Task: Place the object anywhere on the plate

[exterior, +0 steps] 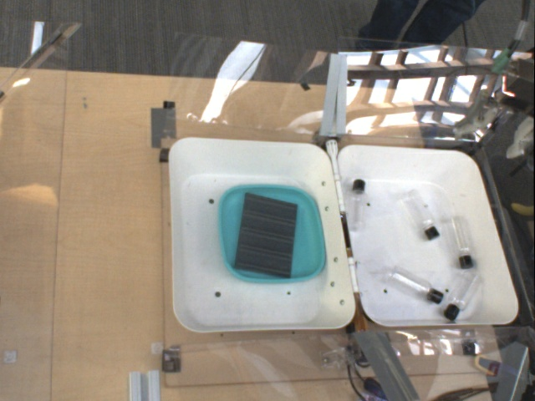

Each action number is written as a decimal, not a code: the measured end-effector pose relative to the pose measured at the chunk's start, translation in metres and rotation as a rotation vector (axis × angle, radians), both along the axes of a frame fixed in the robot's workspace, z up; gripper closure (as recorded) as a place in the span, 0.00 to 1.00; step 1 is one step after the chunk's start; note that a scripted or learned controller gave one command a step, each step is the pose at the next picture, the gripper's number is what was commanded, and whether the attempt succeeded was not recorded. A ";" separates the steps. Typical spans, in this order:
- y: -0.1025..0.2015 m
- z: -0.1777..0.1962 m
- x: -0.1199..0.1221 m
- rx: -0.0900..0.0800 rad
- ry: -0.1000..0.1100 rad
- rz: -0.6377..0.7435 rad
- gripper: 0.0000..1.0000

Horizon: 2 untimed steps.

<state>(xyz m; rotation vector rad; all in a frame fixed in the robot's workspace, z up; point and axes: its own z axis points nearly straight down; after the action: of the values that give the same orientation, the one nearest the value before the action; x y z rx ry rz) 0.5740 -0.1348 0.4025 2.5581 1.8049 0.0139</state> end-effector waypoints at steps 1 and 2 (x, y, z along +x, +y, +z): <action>-0.051 0.035 -0.024 0.000 -0.001 -0.201 0.00; -0.057 0.034 -0.023 0.004 -0.001 -0.511 0.00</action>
<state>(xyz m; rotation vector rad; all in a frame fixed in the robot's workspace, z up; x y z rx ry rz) 0.5507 -0.1916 0.4367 2.9323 1.1000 0.0137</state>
